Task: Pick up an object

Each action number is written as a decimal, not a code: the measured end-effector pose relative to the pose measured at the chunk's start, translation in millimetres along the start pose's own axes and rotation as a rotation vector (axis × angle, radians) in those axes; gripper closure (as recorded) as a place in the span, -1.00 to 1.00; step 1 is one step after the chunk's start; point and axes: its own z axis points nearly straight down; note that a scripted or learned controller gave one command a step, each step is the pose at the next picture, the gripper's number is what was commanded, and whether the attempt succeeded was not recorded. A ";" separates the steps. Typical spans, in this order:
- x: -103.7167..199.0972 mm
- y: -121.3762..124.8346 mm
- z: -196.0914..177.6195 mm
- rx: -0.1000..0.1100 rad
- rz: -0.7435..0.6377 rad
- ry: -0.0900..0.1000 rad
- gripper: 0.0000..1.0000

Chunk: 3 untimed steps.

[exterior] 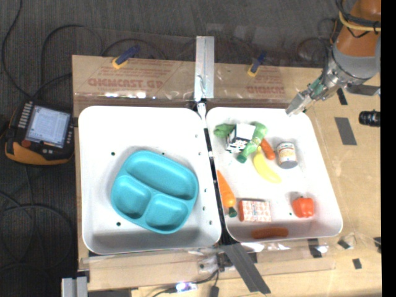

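The right bin (322, 166) holds several small items: a green toy (224, 130), a black-and-white carton (239, 138), a yellow banana (266, 168), a small tin can (286, 154), an orange carrot (226, 192), a red-and-white box (254, 210), a red pepper (302, 207) and a flat red-brown piece (270, 232). My gripper (297, 106) hangs over the bin's far right corner, above and right of the can, clear of every item. Nothing shows between its fingers.
The left bin (99, 129) holds a teal divided plate (154, 190). A metal divider post (205, 67) rises behind the two bins. A handheld pendant (42, 132) lies on the floor at far left. Cables cross the dark carpet.
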 end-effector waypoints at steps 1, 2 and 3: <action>-3.4 -45.6 11.4 -0.001 0.003 0.000 1.00; 26.7 -42.0 32.6 -0.002 -0.237 0.001 1.00; 33.2 -34.2 -28.4 -0.004 -0.448 -0.002 1.00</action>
